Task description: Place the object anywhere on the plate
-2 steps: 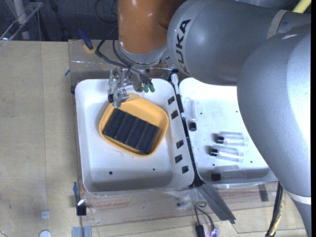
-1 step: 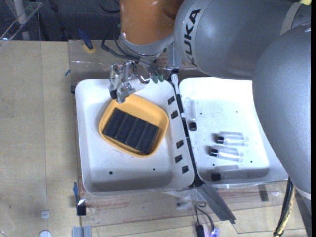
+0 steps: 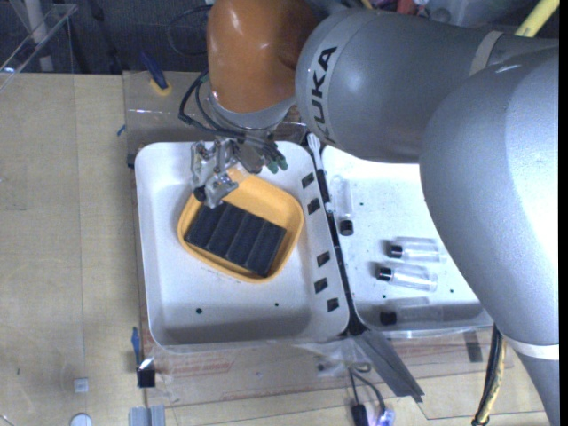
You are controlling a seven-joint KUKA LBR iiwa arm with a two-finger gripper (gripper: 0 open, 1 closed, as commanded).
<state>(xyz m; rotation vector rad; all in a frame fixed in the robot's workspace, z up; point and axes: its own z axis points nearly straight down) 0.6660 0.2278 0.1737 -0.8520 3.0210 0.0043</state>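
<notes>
**Dark ridged object lies on the yellow plate, gripper at its corner**

In the left bin, the yellow plate carries the dark ridged object, lying flat across its middle. The gripper hangs at the object's eleven o'clock corner; whether its fingers are apart or together I cannot tell. If they are clamped on that corner, lifting away could drag the object off the plate or tip the plate. At three o'clock, the right bin holds two clear vials. The arm reads "KUKA".

Pale wooden bench top, dark cluttered backdrop, clear plastic panel at far left
</notes>
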